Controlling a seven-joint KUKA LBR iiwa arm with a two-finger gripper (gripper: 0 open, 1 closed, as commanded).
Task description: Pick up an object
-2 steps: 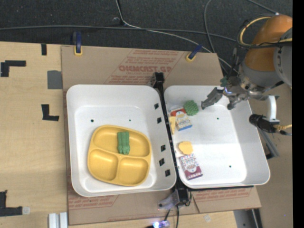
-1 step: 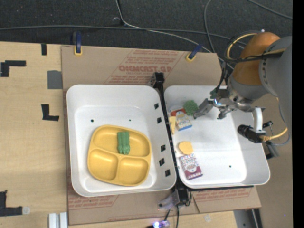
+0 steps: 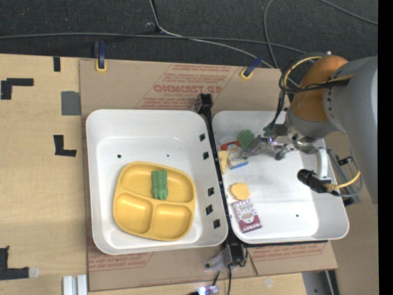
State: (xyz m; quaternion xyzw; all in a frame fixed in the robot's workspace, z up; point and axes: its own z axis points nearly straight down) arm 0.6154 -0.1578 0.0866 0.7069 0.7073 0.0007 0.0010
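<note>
My gripper (image 3: 265, 144) hangs low over the upper part of the right bin (image 3: 319, 226), pointing left. Its tip is right beside a small green object (image 3: 245, 138), which lies at the bin's upper left. Just below that object is a cluster of small red, yellow and blue items (image 3: 232, 156). A yellow round piece (image 3: 240, 190) lies lower down, and a red and white packet (image 3: 247, 216) sits near the bin's front edge. I see nothing held in the gripper.
The left bin (image 3: 104, 134) holds a yellow divided plate (image 3: 141, 211) with a green object (image 3: 159, 184) in its upper compartment. A black divider (image 3: 212, 165) separates the bins. The grey arm and its cables (image 3: 319, 103) cover the right bin's upper right corner.
</note>
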